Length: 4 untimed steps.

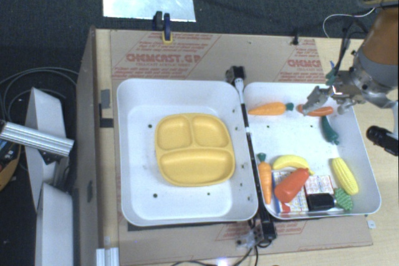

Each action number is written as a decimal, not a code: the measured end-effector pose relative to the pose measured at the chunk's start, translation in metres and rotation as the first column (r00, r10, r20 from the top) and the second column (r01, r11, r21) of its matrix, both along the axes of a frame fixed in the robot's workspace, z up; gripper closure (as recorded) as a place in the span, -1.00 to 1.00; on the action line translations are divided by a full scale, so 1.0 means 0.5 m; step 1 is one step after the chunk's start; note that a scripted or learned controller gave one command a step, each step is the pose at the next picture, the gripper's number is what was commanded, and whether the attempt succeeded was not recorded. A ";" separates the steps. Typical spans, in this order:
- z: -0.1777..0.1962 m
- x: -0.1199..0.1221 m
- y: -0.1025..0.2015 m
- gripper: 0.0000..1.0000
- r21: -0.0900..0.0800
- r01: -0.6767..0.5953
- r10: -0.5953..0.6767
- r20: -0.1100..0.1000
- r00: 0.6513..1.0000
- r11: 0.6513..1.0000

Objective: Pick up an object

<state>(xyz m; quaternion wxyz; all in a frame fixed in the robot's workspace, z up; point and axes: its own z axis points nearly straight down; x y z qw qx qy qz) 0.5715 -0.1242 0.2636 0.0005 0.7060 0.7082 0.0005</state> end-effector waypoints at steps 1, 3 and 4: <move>-0.204 -0.142 -0.010 -1.00 0.000 0.002 -0.002 -0.002 1.000 1.000; -0.232 -0.110 0.010 -1.00 0.000 0.002 -0.002 -0.002 1.000 1.000; -0.302 0.095 0.072 -1.00 0.001 0.000 0.000 0.000 1.000 1.000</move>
